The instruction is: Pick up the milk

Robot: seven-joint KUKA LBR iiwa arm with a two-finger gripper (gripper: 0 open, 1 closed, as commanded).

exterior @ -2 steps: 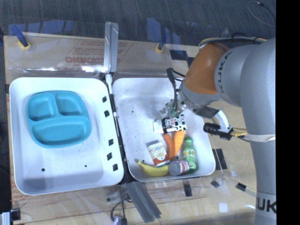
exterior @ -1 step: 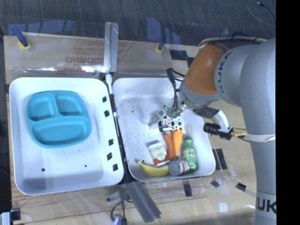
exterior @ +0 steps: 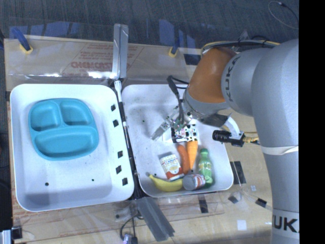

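The milk (exterior: 186, 133) is a small carton with black and white cow patches, lying in the right bin (exterior: 142, 103) just above the carrot. My gripper (exterior: 167, 130) hangs low over the middle of this bin, immediately left of the milk. Its fingers (exterior: 158, 131) are spread, one silver finger pointing down-left over bare bin floor and the other close against the milk's left side. Nothing shows between them. The wrist hides the milk's upper edge.
Below the milk lie a carrot (exterior: 188, 155), a green bottle (exterior: 204, 165), a small red-orange carton (exterior: 170, 165), a banana (exterior: 165, 183) and a grey can (exterior: 193, 181). The left bin (exterior: 61, 182) holds a blue divided tray (exterior: 63, 127). A black cable connector (exterior: 227, 136) sticks out at the right.
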